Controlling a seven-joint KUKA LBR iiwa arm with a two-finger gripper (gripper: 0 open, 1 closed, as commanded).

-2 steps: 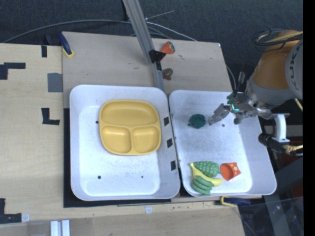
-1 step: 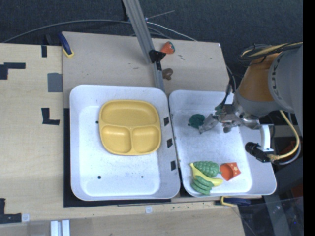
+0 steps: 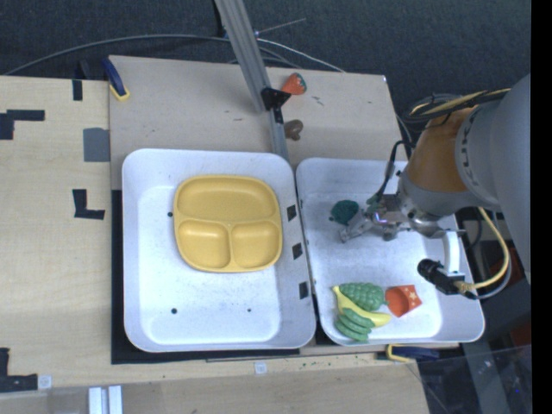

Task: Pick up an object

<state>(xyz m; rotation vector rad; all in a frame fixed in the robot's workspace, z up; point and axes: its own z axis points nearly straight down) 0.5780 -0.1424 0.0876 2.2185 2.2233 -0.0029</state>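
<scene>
Right of centre in the frame, inside the right-hand bin (image 3: 448, 317), the arm's hand (image 3: 352, 228) reaches leftward just below a small dark green object (image 3: 345, 210), its fingers apparently slightly spread with nothing visible between them, though the view is too small to be sure. The approach looks still under way; a grasp would call for closing on the green piece, while the leafy green toy (image 3: 360, 297), banana (image 3: 373, 316) and red piece (image 3: 403, 300) wait at the bin's lower edge.

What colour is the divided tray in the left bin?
Yellow; the divided tray shows clearly in the camera view.
</scene>
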